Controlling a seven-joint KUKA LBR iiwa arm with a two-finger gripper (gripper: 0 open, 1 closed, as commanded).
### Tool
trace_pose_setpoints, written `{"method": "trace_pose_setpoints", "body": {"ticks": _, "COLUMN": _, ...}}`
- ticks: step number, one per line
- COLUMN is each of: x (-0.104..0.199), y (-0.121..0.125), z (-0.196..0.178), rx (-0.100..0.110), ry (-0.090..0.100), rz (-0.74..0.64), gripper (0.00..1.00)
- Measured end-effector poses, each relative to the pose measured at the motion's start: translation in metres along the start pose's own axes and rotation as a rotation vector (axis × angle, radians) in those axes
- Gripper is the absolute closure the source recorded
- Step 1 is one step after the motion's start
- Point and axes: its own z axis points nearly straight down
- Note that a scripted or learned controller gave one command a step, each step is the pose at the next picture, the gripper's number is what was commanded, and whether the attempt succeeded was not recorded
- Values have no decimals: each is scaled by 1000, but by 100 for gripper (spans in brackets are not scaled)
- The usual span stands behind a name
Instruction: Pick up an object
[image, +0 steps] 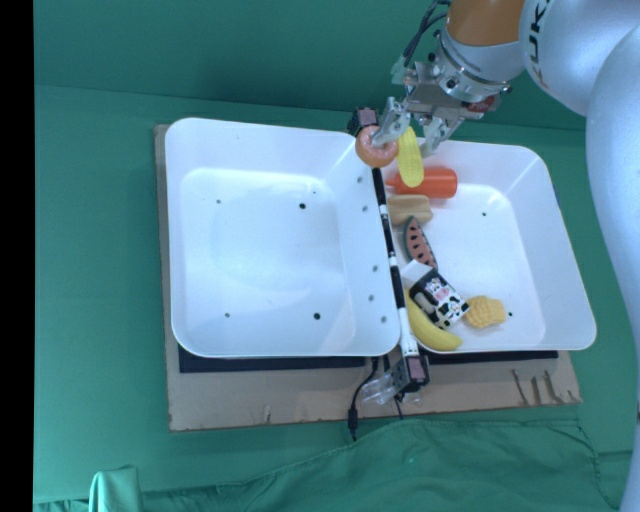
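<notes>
My gripper (412, 128) hangs over the far end of the divider between the two bins, at the back left corner of the right bin (556, 240). A long yellow corn-like piece (410, 157) hangs between its fingers, lifted above the bin floor. A round orange-pink ring (374, 148) sits right against the left finger, at the divider's rim; I cannot tell whether it is gripped too. Just below lie an orange carrot-like piece (425, 182) and a tan bread piece (410, 209).
The right bin also holds a watermelon slice (415, 241), a cow-patterned carton (440, 300), a banana (432, 331) and a yellow ridged piece (485, 312), all along its left side and front. The left bin (185, 215) has a bare white floor.
</notes>
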Motion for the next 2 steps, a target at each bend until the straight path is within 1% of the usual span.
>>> {"method": "trace_pose_setpoints", "body": {"ticks": 1, "x": -88, "y": 50, "z": -15, "rx": -9, "ry": -6, "rz": 11, "gripper": 100}}
{"method": "trace_pose_setpoints", "body": {"ticks": 2, "x": -23, "y": 57, "z": 20, "rx": 1, "ry": -1, "rz": -1, "gripper": 100}}
